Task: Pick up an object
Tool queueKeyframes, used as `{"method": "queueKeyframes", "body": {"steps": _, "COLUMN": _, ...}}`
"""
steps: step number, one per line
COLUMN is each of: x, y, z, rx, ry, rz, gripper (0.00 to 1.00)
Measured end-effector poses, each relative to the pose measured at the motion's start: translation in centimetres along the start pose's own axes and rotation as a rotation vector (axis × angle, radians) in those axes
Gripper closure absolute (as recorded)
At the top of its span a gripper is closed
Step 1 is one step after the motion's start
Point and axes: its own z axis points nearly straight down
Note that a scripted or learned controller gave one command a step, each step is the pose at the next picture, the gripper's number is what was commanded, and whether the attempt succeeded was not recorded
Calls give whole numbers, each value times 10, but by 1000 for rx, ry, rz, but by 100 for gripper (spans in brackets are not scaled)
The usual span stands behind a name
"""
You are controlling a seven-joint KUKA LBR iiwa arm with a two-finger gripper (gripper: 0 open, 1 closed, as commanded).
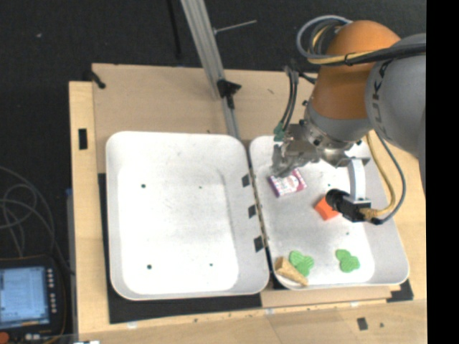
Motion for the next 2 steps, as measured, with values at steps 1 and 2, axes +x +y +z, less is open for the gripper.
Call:
{"method": "queueKeyframes", "body": {"steps": 1, "x": 49, "y": -22, "z": -6, "rx": 0, "ry": 1, "rz": -1, "gripper": 100}}
{"method": "queueKeyframes", "body": {"steps": 2, "x": 88, "y": -38, "z": 4, "rx": 1, "ry": -1, "rz": 1, "gripper": 100}}
